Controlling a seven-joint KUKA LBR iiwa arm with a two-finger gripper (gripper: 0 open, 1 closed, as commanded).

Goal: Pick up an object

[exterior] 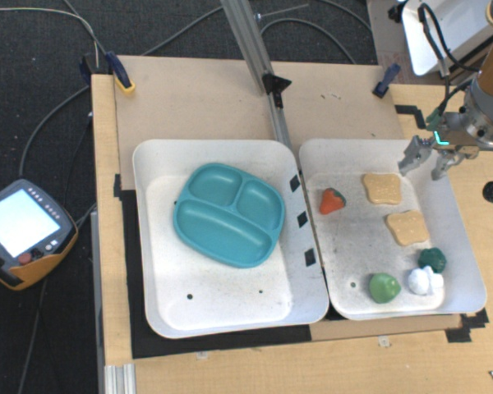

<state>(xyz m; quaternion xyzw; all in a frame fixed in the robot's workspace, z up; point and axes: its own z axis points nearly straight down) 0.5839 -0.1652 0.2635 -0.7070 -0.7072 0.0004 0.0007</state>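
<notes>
- Bench (230,368) front edge is getting cut off along the bottom of the camera view; black tape is showing under both bins' near rims.
- Right bin (345,302), near end: a green ball (384,287) is sitting by the near rim, a white lumpy thing (423,281) just to its right, a dark green piece (432,259) touching that from behind. The white and dark green ones are too small and blurry to identify.
- Left bin (222,314): a teal divided plate (230,213) is lying flat at a tilt, three compartments, nothing in them.
- Mid right bin: a tan bread-like slice (407,227) is lying flat; a red strawberry-like piece (332,201) with a green top is sitting near the bin's left wall.
- Farther back: a second tan slice (383,189) is lying flat, apart from the first one.
- Gripper (425,164) is hanging over the far right corner of the right bin, its two fingers (410,158) spreading well apart, nothing between them and touching no object; the nearest one is the far tan slice, just to its left.
- Arm above the wrist is running off the right edge, mostly cut off.
- A grey metal pole (248,35) is slanting up from between the bins, out of the top of frame.
- Off the bench at left, a handheld pendant (20,232) with a glowing screen is lying on the dark floor, partly cropped.
</notes>
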